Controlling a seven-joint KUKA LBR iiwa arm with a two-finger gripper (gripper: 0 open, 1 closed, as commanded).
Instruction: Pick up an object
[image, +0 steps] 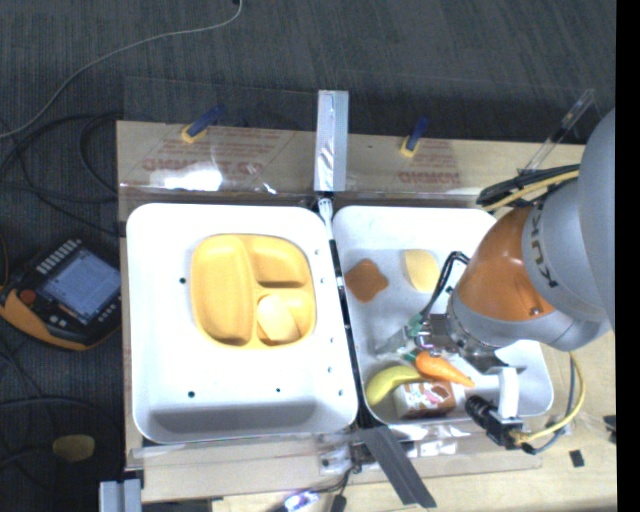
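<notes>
Carrot (443, 367) in right bin (375, 225), long axis left-right, tip toward right, gripper (432, 338) directly above, finger state indeterminate, banana (388, 381) adjacent.

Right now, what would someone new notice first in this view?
Probably the grey and orange arm coming in from the right over the right bin, down by a carrot, a banana and a brown packet near the front edge. Next, the yellow divided tray in the middle of the left bin.
</notes>
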